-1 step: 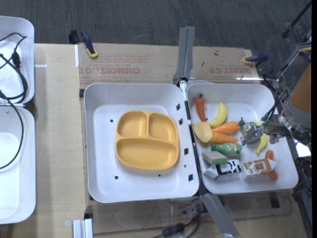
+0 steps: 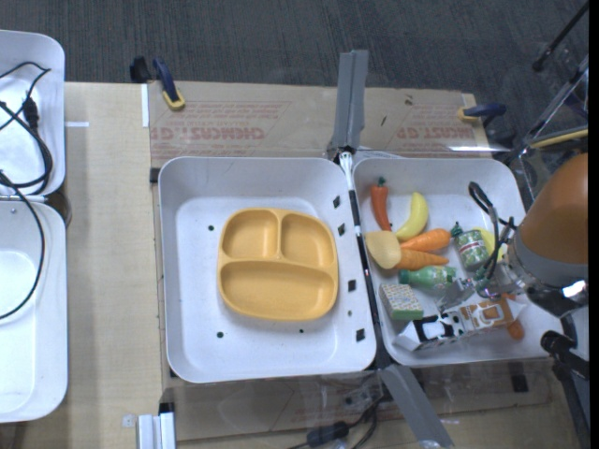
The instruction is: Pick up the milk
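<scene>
The milk [image 2: 438,329] is a small carton with black and white cow patches. It lies on its side near the front wall of the right bin [image 2: 440,167]. My gripper [image 2: 474,295] hangs low over the bin's right part, just behind and to the right of the carton, and close to it. The grey arm with its orange band [image 2: 562,215] comes in from the right and hides the bin's right side. Nothing can be seen held by the gripper.
Packed around the milk are an orange and white carton [image 2: 484,315], a pale green box [image 2: 401,299], a green bottle [image 2: 430,277], carrots [image 2: 426,241], a banana [image 2: 415,215] and a green can [image 2: 471,248]. A yellow divided plate [image 2: 278,264] lies in the left bin [image 2: 187,251].
</scene>
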You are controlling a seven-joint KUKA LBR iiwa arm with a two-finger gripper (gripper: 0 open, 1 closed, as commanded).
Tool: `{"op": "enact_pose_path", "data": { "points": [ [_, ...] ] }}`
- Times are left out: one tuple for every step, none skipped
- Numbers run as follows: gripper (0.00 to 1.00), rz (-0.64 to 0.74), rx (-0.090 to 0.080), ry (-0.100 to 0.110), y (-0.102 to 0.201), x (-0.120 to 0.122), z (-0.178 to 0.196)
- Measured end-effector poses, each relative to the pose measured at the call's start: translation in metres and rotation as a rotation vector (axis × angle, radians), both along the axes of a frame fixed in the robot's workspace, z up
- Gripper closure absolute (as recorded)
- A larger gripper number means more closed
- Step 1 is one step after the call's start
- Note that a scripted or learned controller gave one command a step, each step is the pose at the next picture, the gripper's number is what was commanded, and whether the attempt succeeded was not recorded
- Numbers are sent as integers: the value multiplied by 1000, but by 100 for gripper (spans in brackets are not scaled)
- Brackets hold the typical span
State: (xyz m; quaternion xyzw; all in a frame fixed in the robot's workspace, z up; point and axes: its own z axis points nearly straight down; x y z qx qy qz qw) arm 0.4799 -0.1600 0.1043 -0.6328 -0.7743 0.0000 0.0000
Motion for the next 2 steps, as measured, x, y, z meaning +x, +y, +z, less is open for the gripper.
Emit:
{"op": "enact_pose_path", "data": {
  "points": [
    [0, 93, 0, 1, -35, 29, -14],
    [0, -347, 21, 11, -38, 52, -13]
  ]
}}
